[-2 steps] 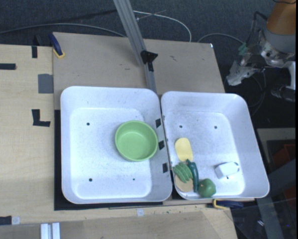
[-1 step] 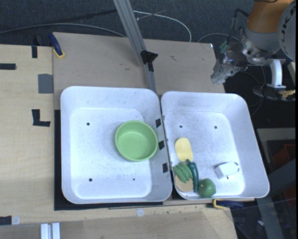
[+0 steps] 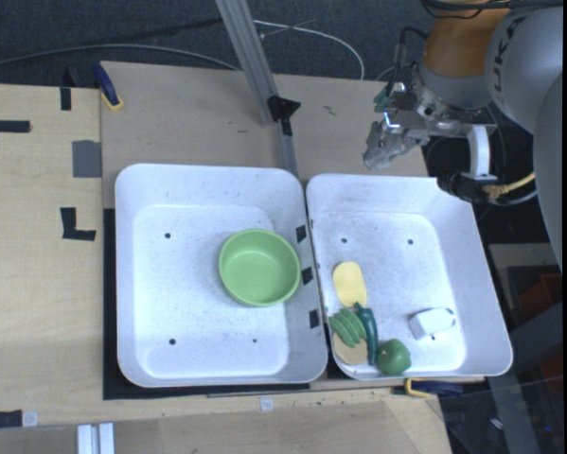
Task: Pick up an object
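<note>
Objects worth picking sit mostly in the right bin (image 3: 472, 253): a yellow piece (image 3: 348, 280) near its 9 o'clock wall, a green toy (image 3: 357, 327) with a round green ball (image 3: 393, 356) crowded together at 7 o'clock, and a small white item (image 3: 431, 323) lying apart toward 5 o'clock. The left bin (image 3: 150, 197) carries a green bowl (image 3: 258, 267) just right of its centre. The end effector (image 3: 389, 146) hangs above the surface just beyond the right bin's 12 o'clock rim, carrying nothing that I can see; whether it is released or clenched I cannot tell from this angle.

To do the step well, I would choose a target standing free of neighbours. The white item looks the safest, since it touches nothing and sits off the wall. The green cluster risks a glancing grip, and the bowl looks wide for a two-finger grasp except at its rim. Descend straight over the target's middle, clear of the bin wall.
</note>
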Robot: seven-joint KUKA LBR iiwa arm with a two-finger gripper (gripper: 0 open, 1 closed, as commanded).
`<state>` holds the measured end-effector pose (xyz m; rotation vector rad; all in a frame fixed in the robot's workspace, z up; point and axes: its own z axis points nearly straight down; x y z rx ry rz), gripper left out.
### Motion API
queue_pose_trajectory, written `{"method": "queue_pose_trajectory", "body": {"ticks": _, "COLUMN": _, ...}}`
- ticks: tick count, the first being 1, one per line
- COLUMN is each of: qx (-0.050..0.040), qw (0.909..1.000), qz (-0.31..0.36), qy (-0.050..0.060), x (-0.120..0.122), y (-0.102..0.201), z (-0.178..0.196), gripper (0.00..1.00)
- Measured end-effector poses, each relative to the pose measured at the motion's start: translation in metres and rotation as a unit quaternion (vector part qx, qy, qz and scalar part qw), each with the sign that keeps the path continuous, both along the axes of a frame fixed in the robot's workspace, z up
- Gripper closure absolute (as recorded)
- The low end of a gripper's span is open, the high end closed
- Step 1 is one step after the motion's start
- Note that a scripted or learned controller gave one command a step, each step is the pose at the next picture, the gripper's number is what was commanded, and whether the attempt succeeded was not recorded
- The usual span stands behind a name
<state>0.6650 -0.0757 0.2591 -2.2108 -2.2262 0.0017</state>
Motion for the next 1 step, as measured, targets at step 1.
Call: {"method": "queue_pose_trajectory", "body": {"ticks": 1, "qx": -0.0005, "qw": 1.0, "qz": -0.001, "qy": 0.0, "x": -0.011, "y": 0.0472, "z": -0.0013, "gripper": 1.0}}
